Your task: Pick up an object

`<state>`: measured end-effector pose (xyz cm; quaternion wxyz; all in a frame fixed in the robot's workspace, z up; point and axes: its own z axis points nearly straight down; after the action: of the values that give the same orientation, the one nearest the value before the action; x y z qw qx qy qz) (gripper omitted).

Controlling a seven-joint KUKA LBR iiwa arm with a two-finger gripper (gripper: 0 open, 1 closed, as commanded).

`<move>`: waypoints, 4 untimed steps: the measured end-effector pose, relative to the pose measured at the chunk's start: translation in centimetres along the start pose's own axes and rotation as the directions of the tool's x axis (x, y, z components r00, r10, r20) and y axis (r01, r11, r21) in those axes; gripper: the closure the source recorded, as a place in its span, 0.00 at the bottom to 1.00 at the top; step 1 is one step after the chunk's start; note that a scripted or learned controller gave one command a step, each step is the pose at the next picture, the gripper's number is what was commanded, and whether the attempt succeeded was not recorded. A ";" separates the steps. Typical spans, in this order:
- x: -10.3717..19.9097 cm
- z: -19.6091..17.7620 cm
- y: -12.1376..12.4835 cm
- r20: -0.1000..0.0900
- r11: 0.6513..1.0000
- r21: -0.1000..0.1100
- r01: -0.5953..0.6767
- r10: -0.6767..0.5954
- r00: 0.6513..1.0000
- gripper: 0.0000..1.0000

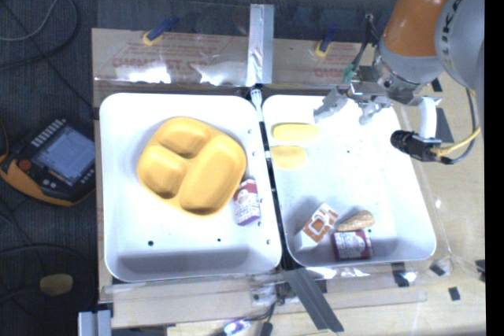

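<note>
In the camera view the gripper [346,108] hangs over the far edge of the right bin [409,193], its two pale fingers [328,109] spread apart with nothing between them. Nothing has been lifted yet, so the pick is all still to do.

Nearest the open jaws, just to their left and a little toward the near side, lie two flat yellow pieces [290,144] on the bin floor by the divider, one behind the other. Well away from the jaws, toward the near wall of the same bin, sit an orange-and-white packet [319,223], a small brown roll-like item [354,221] and a dark red can [351,245], the three close together and seemingly touching.

Across the divider from the jaws, the left bin [126,248] holds a large yellow lumpy object [190,164] and, at its near right side, a small red-and-white can [247,202] lying close to the wall.

As a judgement, the task is at its approach stage: a target has to be chosen, the jaws brought down around it, closed and raised. The yellow pieces are the closest candidates, though they look flat and could be hard to grip
</note>
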<state>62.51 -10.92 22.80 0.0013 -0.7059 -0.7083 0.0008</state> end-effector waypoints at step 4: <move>-4.7 12.0 4.4 0.003 0.916 -0.005 0.400 -0.400 0.916 0.00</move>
<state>66.93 -15.57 10.78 -0.0011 -0.5461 -0.8377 -0.0006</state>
